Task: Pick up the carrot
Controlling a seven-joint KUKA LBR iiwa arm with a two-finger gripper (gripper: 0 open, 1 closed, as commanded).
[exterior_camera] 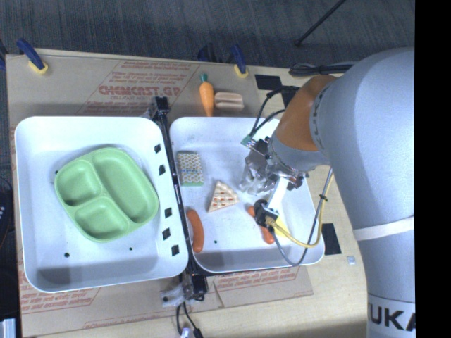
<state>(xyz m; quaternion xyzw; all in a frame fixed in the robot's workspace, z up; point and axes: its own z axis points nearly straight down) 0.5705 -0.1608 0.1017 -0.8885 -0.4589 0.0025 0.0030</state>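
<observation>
arm: reaches over the right bin, jaws low inside it | jaws: opening cannot be told | carrot: on tabletop just beyond right bin's far rim, well apart from jaws

The gripper hangs over the right bin. A wedge-shaped item lies just left of it, and a rectangular item farther left. The carrot rests behind, outside the bin. A divided plate sits in the left bin.
</observation>
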